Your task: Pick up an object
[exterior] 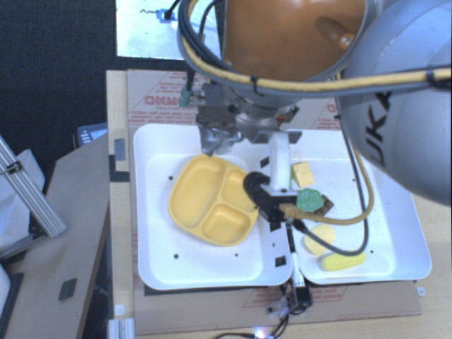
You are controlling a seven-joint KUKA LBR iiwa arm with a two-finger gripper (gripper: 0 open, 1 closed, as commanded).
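The gripper (pixel 216 141) hung over the far part of the left bin (pixel 152 260), just above the far rim of the yellow divided tray (pixel 212 200). Whether it was clenched or released could not be told from this angle, and nothing showed in its grasp. The tray lay tilted across the middle of that bin. Its right edge came close to the wall shared with the right bin (pixel 404 246), while bare white floor stayed open along the left side and the near side.

The grey and orange arm (pixel 296 20) covered the far edge of both bins. In the right bin the small things sat crowded toward the shared wall: a pale yellow block (pixel 303 174) farthest back, then a green piece (pixel 309 200) resting against a brown piece (pixel 327 205), a pale round piece (pixel 321 236) nearer, and a yellow banana-shaped piece (pixel 343 261) by the near rim. The right half of that bin's floor lay open. Both bins rested on printed cardboard (pixel 152 94), whose border showed past their far and near rims
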